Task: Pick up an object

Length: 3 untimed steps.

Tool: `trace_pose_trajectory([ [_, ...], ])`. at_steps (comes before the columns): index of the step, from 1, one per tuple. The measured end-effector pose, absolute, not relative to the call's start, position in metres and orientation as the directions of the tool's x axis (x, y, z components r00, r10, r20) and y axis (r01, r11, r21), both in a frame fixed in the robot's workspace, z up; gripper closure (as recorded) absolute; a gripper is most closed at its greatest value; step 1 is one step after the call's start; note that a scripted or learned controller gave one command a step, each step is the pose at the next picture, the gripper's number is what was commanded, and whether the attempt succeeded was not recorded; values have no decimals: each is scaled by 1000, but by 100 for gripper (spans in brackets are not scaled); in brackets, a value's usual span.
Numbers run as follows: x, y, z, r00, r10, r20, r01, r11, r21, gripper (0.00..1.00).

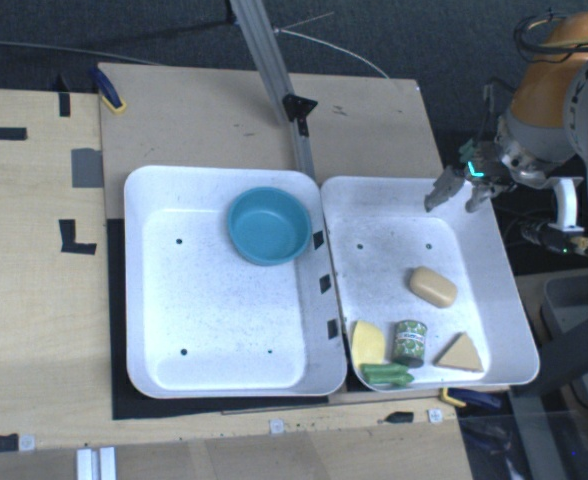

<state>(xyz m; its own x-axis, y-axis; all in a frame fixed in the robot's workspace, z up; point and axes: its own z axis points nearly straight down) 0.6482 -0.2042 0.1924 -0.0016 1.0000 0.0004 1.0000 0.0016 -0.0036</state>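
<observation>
The likeliest pick, as I judge it, is the tan oval piece (433,287), which looks like a bread roll or potato toy. It lies alone on the floor of the right bin (374,238), below my gripper (456,197) and slightly to its left in the camera view, with bare white floor between them. I take it for light, rigid plastic with a smooth, rounded skin, so it may squirt out of a pinch placed off centre. I would close across its narrow width, right over the middle.

Farther from the gripper, along the bin's near edge, a cluster sits close together: a small green-labelled can (409,341), a tan wedge (459,353) just beside it, a yellow piece (368,344) on its other side, and a green pod-shaped thing (387,374) touching the yellow one. The can is upright and probably stiff, but its neighbours crowd any approach.

My gripper hangs over the bin's far right corner, its two dark fingers spread apart with nothing between them.

Well to the gripper's left, the other bin (154,298) holds a blue bowl (268,225); its thin rim would be an awkward hold.
</observation>
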Motion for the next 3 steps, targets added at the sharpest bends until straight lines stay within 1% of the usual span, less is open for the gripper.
trace_pose_trajectory([
  [1,649,-204,193,-2,1000,0,1000,2,-1,0],
  [2,642,-200,147,-2,1000,-1,1000,2,-5,0],
  [3,641,-199,93,-3,1000,0,1000,3,-6,0],
])
